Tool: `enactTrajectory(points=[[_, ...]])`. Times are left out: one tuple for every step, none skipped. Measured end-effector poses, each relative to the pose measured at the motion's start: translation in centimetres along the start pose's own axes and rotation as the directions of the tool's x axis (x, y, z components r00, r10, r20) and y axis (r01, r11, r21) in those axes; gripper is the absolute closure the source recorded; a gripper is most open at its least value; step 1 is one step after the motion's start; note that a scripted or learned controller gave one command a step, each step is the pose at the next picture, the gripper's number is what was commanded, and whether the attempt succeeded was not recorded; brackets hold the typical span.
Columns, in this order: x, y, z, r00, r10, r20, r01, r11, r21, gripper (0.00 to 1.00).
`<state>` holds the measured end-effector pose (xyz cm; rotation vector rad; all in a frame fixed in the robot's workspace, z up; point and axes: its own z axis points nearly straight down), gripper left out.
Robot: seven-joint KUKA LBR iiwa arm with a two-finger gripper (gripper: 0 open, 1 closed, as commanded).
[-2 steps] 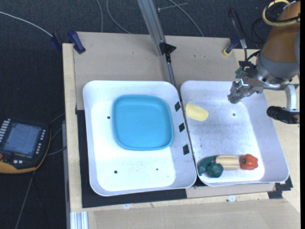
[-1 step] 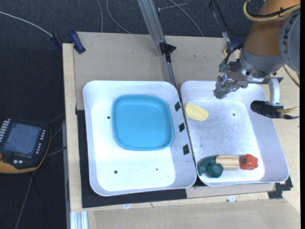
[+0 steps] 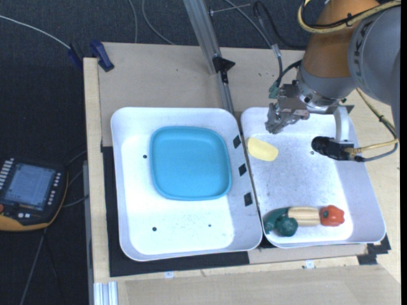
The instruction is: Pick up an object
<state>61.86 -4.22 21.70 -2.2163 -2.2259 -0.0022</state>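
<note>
Yellow obj [image 3: 262, 149] lies in right bin [image 3: 362, 196], just below-left of your tool [image 3: 278, 124], apart; can't tell tool's state.

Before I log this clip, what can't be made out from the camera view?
- Pincer: too small and dark to tell whether it holds anything; it hangs above the right bin near the yellow object.
- Yellow object: blurred, kind unclear.
- Green item, tan piece and red piece: clustered, whether joined or separate is unclear.
- Arm: cut off by the right edge.
</note>
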Motion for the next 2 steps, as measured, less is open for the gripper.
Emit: enactTrajectory(points=[[5.2,0.3,-1.4,1.000,0.000,0.000,0.000,1.000,-0.001,1.00],[10.4,-0.2,-1.0,1.000,0.000,0.000,0.000,1.000,0.001,1.00]])
